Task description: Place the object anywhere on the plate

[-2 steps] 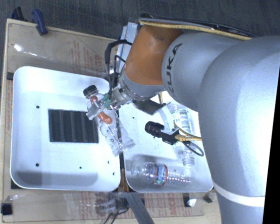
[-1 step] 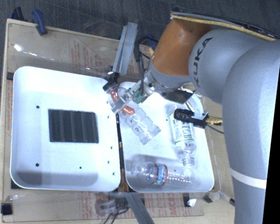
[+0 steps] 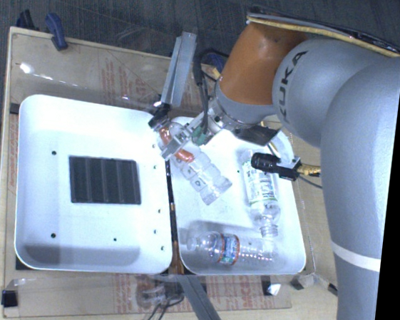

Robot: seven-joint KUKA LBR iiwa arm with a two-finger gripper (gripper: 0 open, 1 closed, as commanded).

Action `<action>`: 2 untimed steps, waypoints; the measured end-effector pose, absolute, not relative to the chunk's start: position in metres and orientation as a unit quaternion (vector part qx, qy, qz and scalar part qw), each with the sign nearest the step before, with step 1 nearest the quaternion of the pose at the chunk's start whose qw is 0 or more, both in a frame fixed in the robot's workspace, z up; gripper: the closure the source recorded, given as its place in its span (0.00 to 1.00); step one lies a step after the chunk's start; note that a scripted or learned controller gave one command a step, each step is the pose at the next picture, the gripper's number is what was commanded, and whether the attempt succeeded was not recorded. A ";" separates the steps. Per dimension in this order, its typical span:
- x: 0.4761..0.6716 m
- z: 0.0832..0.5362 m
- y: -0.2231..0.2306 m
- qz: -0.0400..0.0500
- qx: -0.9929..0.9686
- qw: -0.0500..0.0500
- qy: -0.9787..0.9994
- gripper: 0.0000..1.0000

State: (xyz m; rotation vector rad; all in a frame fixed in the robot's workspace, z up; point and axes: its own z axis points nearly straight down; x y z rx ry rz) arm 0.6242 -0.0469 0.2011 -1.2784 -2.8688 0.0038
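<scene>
Two white bins are seen side by side on the bench. A dark ribbed rectangular plate (image 3: 104, 181) is set flat in the left bin (image 3: 33, 172), left of frame centre. Three clear plastic bottles are held in the right bin (image 3: 293, 256).

The small clear bottle (image 3: 204, 178) is taken as the task's thing. It lies tilted in the upper left part of the right bin, with a transparent, crinkled body and an orange-brown cap end pointing up-left. It is well apart from the plate.

The gripper (image 3: 177, 142) is placed at the upper left corner of the right bin, right at the bottle's cap end. Whether it is open, closed or gripping cannot be told, as the view is cluttered there.

A labelled clear bottle (image 3: 261, 191) is laid along the bin's right side. Another clear bottle (image 3: 229, 248), with a coloured label band, is laid along the lower edge.
</scene>
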 end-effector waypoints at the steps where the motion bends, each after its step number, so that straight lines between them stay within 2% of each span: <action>1: 0.584 0.190 0.015 0.001 -0.158 0.003 -0.988 1.00; 2: 0.585 0.191 0.015 0.001 -0.158 0.002 -0.987 0.00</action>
